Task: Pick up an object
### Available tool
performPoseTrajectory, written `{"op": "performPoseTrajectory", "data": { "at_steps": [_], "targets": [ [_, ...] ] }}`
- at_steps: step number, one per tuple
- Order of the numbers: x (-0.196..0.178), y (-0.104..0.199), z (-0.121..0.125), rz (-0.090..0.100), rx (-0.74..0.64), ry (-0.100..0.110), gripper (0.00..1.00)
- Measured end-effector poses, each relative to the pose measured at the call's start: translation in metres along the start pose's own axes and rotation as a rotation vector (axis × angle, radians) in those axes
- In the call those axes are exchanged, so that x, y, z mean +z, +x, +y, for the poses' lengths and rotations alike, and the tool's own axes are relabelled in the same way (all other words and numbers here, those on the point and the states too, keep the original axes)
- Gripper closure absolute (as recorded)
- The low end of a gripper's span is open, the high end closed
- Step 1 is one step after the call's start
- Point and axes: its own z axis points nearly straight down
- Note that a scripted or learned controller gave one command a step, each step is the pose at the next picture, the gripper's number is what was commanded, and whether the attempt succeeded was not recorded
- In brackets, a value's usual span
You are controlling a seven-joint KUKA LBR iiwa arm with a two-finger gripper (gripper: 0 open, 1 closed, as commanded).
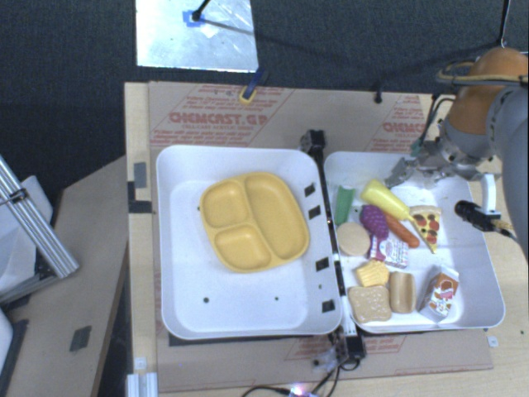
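We've got the gripper (407, 170) hanging over the far edge of the right bin (488, 300), up near its back rim, with the grey arm (488, 126) and its orange band coming in from the right. Honestly we can't tell from this angle how the claw stands, and we see nothing caught in it.

Just beside it, toward the middle of that bin, there's a yellow banana-like piece (385, 198) lying at a slant, with a green piece (343, 204) to its left against the bin wall. Below those we spot a purple bunch of grapes (374, 222), an orange carrot (403, 234) and a pizza slice (426, 226) all crowded together. Nearer to us sit a round tan cookie (351, 239), a yellow waffle-ish piece (373, 273), a slice of toast (370, 303), a bread roll (402, 292) and a small carton (440, 294).

Over in the left bin (178, 304) there's a yellow divided tray (253, 220), lying flat and slightly turned, well apart from the claw.
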Motion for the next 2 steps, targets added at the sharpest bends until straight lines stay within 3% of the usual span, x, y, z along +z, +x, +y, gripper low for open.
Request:
{"op": "performPoseTrajectory", "data": {
  "at_steps": [1, 2],
  "targets": [
    [0.003, 0.000, 0.001, -0.002, 0.001, -0.004, 0.00],
    [-0.009, 0.000, 0.003, -0.005, -0.002, -0.010, 1.00]
  ]
}}
